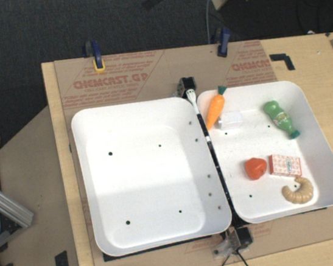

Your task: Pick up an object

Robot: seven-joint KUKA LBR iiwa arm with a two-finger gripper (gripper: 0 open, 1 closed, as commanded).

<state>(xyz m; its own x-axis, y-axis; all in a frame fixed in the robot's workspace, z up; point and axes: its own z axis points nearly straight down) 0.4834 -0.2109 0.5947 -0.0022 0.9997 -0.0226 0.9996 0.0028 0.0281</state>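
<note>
Five small objects are lying in the right white plastic bin: an orange toy carrot at its upper left corner, a green toy bottle, a red rounded block, a pink patterned box and a tan curved croissant. The left white bin is sitting just beside it.

My bench: brown board top, red lettering along far edge. Two white bins directly on it, side by side, rims touching: left bin, right bin. Two blue clamps grip far edge.
</note>
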